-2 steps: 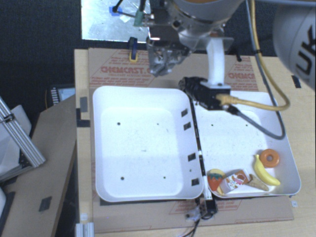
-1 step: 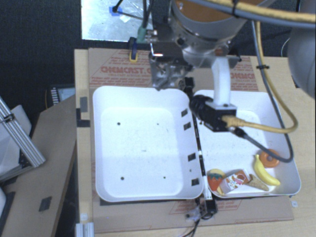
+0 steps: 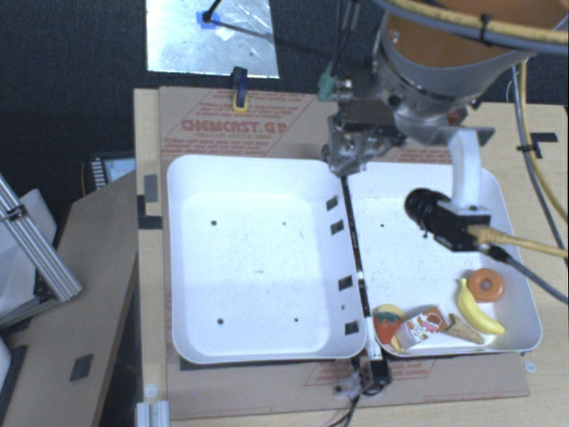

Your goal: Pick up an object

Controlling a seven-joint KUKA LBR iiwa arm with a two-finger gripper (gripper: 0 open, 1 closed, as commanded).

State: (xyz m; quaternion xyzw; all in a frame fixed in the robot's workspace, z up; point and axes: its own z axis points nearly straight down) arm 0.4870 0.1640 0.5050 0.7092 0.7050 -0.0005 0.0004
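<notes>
Nearest you, the small yellow plastic banana (image 3: 477,310) lies in the right white bin's (image 3: 391,238) front corner: light, stiff, slick, so pinch it across its middle. You cannot tell the claw's (image 3: 348,160) state, up at the bins' far edge.

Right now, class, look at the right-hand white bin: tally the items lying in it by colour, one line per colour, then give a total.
Yellow: 1, the banana
Orange: 1, the round orange ring
Red and orange: 1, the rounded toy
Red and white: 1, the small packet
Tan: 1, the cone-shaped piece
Total: 5
</notes>
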